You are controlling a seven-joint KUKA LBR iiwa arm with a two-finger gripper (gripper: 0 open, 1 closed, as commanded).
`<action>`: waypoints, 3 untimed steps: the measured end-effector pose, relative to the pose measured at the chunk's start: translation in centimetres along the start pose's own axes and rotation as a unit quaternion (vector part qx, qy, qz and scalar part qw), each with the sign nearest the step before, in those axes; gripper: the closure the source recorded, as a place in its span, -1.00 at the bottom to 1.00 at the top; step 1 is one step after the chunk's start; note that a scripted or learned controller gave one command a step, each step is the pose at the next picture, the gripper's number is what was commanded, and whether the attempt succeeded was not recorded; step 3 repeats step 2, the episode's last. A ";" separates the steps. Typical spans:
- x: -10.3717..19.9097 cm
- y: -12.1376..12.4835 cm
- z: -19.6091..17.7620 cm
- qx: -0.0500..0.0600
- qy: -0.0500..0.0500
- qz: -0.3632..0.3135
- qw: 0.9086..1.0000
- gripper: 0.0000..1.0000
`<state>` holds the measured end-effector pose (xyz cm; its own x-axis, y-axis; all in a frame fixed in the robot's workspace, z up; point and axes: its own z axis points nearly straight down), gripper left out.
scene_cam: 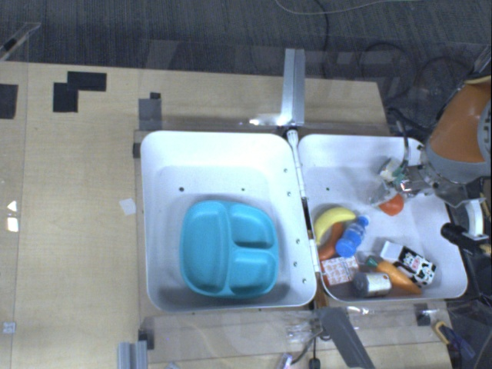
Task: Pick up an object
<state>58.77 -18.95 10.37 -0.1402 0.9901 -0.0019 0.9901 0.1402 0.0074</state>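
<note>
**Arm over the right bin, small orange-red piece at its tip**

Two shallow white bins side by side on a pale wooden bench. In the left bin (219, 160), a turquoise divided tray (228, 246) with three compartments, lying flat toward the near side.

In the right bin (338, 167), a cluster of small things along the near wall: a yellow banana (332, 221), just beside it a blue bottle (350, 237) with a blue cap, tilted; under these an orange carrot-like piece (328, 248). Nearer the front, a small packet with red and white print (339, 269), writing too small to read. Beside that, a grey metal can (372, 284) on its side, label not legible. To its right, an orange toy carrot (400, 276), a small white block (390, 250), and a black-and-white patterned box (419, 267) with a spot of red, print unreadable.

Reaching in from the right, the grey arm with its orange band (461, 129). Gripper (396, 177) low over the far right part of the right bin, well apart from the cluster. Touching or just under its tip, a small orange-red object (391, 204) on the bin floor. Cannot tell whether the gripper is closed on that object or merely above it; no clear sight of the tip.

No brand name or text readable anywhere on the bench or bins. Black angular marks (77, 88) on the bench at far left.
</note>
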 end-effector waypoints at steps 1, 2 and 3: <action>4.2 1.0 -3.2 0.001 0.001 -0.159 0.987 1.00; 8.2 -3.5 -14.0 0.002 0.000 -0.127 0.992 1.00; 8.2 -3.5 -14.0 0.002 0.000 -0.127 0.992 1.00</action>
